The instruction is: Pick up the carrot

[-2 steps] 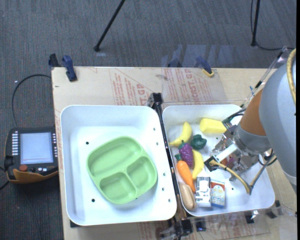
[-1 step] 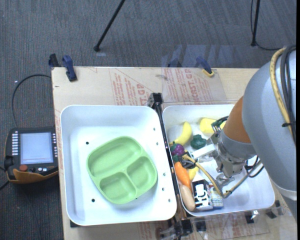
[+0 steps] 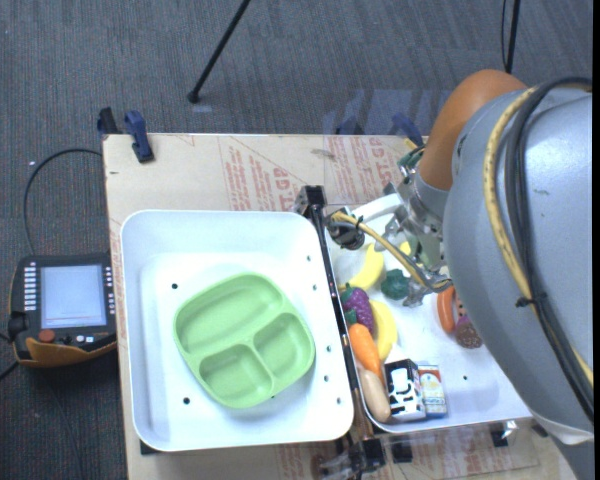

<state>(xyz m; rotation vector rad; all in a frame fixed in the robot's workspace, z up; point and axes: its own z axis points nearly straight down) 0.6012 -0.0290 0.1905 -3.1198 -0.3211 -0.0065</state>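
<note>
The orange carrot (image 3: 363, 348) lies along the left wall of the right bin (image 3: 480, 400), near its front, between purple grapes (image 3: 357, 304) and a tan bread roll (image 3: 376, 395). My gripper (image 3: 421, 272) hangs over the middle of the right bin, up and to the right of the carrot and apart from it. The big grey arm (image 3: 525, 258) hides the bin's right side.
Around the carrot are a yellow banana (image 3: 369, 268), a second yellow piece (image 3: 384, 328), a green broccoli-like item (image 3: 395, 285), a black-and-white carton (image 3: 404, 389) and a small box (image 3: 432, 388). The left bin (image 3: 150, 268) holds a green divided plate (image 3: 244, 340).
</note>
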